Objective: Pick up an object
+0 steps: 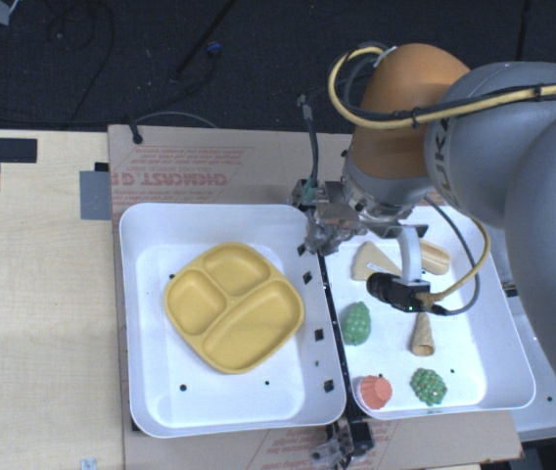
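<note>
The left bin [141,311], on the view's left of the gripper [329,231], holds a yellow divided plate [235,306]. The right bin [498,360] holds a pale wedge [374,260] just beside the gripper, then, farther below it, a green lump [356,323], a tan cone [422,335] with its narrow end toward the gripper, a green ball [429,386] and an orange piece [375,392]. The cardboard [209,169] behind carries red print, upside down and unreadable, and I cannot tell whether the gripper, over the bins' shared edge, is open or holds anything.

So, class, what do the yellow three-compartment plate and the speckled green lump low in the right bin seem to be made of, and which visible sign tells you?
Yellow three-compartment plate: probably moulded plastic, smooth and matte; sign: even colour, rounded raised dividers. Speckled green lump: likely plastic or rubber toy food, bumpy finish; too small to tell which.
</note>
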You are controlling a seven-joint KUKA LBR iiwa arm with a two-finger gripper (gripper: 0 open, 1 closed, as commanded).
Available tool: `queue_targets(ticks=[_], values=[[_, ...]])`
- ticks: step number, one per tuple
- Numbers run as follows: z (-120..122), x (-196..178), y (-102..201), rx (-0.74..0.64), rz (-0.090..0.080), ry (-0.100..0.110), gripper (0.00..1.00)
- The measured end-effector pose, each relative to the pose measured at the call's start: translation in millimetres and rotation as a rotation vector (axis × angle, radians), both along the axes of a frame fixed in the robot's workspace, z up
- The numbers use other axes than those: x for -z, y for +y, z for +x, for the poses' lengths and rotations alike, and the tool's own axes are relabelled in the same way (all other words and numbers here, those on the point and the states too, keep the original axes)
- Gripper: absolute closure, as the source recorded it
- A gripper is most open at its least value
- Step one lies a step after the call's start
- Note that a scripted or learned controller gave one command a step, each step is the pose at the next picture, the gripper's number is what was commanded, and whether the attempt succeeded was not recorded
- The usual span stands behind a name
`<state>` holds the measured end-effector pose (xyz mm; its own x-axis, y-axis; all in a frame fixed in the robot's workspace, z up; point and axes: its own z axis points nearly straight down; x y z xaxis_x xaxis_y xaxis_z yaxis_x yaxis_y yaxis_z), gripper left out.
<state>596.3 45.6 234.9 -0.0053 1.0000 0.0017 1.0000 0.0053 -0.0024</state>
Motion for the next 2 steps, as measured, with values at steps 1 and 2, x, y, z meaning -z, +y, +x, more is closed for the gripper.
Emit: queue_targets(ticks=[1, 2], values=[[-3.7, 5.4, 48.5, 0.0, -0.001, 0.002, 1.0], [-3.6, 5.1, 46.6, 0.003, -0.002, 0.002, 0.0]])
